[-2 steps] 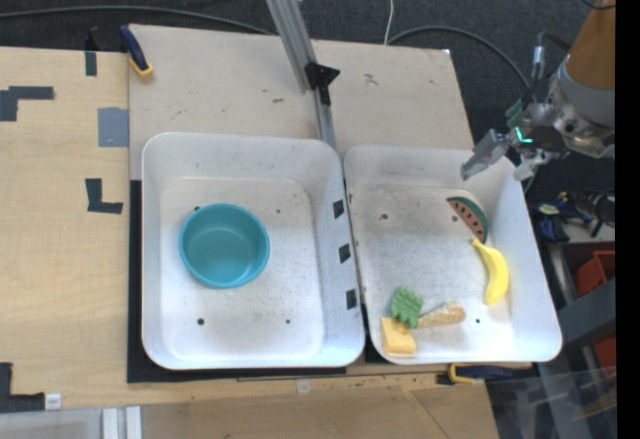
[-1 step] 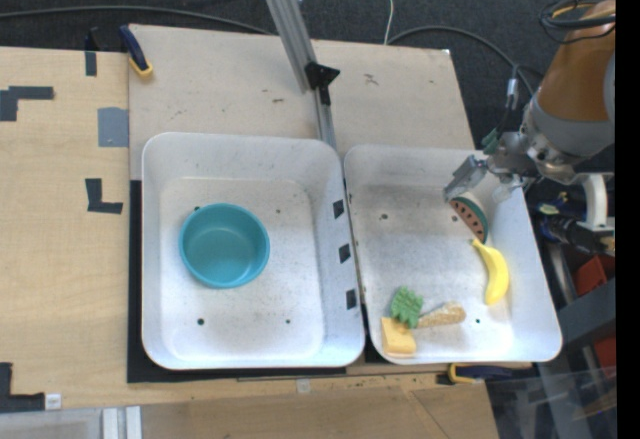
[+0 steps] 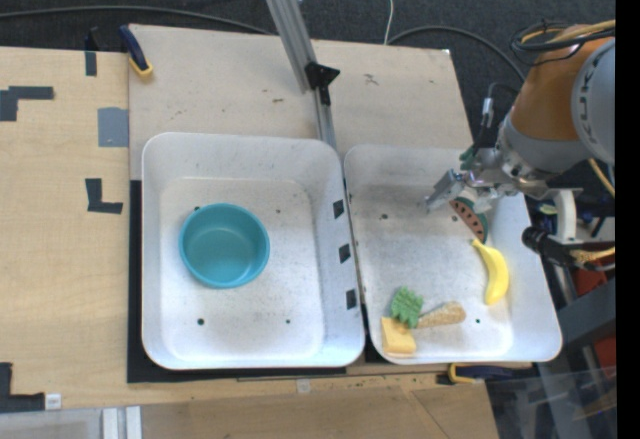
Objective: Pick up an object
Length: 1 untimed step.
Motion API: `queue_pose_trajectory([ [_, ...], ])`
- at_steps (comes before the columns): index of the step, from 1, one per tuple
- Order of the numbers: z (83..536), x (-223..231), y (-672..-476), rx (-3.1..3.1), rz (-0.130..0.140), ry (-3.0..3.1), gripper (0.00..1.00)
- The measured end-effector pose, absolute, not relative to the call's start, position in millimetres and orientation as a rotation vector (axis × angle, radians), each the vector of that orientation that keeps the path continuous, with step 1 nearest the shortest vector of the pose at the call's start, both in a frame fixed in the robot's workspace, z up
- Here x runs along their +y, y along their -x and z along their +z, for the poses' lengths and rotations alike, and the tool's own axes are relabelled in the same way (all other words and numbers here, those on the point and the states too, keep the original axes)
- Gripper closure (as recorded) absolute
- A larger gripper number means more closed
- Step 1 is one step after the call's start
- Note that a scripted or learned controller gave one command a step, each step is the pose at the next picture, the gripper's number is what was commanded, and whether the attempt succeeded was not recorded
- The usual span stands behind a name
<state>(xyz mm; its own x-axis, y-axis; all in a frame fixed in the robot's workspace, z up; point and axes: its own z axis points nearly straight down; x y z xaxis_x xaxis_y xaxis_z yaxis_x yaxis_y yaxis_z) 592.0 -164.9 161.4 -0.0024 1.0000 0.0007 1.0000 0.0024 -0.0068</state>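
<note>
Hovering over the upper right part of the right bin (image 3: 380, 177), the pincer (image 3: 447, 192) is being seen at the end of the grey arm (image 3: 560, 107), which is reaching in from the right with its orange band above the wrist. Whether anything is being gripped, or how wide the pincer is standing, cannot be told, since the metal parts are merging into a blur.

Just beside the pincer, a dark reddish-brown object (image 3: 470, 218) is lying on the bin floor; its kind is too small to be made out, and its upper end is being partly covered by the wrist. Below it, a yellow banana (image 3: 492, 273) is lying near the right wall, its long axis running roughly up and down the view with a slight curve, the upper tip pointing toward the pincer. Near the lower edge of the same bin, a green leafy toy (image 3: 405, 306) is lying against a tan stick-shaped piece (image 3: 441, 315), and a yellow block (image 3: 397, 338) is sitting in the lower left corner, just below them.

A teal bowl (image 3: 224, 245) is standing upright in the left bin (image 3: 160, 167). A grey metal pole (image 3: 285, 7) is slanting down toward the seam between the bins. The tabletop (image 3: 60, 187) is bearing dark tape marks on the left.
</note>
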Motion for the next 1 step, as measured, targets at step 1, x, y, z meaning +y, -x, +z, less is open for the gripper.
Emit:
queue_pose_trajectory([
  [1, 109.8, -166.4, -581.2, -2.219, 0.007, 2.216, 0.0],
])
